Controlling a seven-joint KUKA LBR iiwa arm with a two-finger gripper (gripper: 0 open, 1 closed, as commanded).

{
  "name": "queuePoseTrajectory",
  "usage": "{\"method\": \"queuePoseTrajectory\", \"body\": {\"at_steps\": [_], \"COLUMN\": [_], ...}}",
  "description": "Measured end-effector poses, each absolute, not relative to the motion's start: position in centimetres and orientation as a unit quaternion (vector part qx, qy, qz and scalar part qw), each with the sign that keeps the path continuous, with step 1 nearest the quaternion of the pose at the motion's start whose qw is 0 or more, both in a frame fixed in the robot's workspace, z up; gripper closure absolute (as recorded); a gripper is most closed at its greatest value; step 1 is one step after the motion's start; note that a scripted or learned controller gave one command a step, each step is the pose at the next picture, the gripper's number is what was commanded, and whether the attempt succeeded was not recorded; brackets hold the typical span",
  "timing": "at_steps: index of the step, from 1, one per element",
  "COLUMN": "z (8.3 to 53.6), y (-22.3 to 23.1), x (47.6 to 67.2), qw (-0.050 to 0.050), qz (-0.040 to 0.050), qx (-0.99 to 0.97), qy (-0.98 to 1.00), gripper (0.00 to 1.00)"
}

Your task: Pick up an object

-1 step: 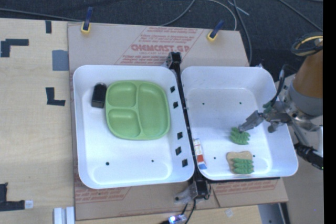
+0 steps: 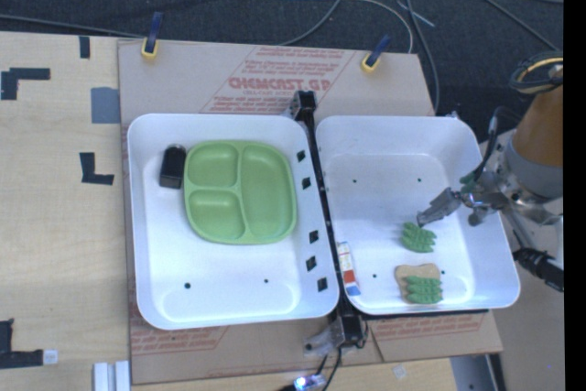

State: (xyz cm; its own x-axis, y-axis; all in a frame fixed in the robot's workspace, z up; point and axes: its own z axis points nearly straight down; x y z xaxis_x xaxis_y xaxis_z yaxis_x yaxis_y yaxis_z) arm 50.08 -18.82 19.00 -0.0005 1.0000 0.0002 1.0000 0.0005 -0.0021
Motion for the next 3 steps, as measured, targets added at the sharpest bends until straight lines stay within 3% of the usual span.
{"method": "queuePoseTrajectory", "body": {"at_steps": [2,3], "z": [8.3,9.6], "y": [-18.1,-18.2], "x": [50.7,50.8], "qw": [-0.001,-0.001], "qz": [0.0010,0.0004], "qx": [-0.707,-0.707], "qy": [-0.707,-0.707], "gripper": [0.00,1.00]}}
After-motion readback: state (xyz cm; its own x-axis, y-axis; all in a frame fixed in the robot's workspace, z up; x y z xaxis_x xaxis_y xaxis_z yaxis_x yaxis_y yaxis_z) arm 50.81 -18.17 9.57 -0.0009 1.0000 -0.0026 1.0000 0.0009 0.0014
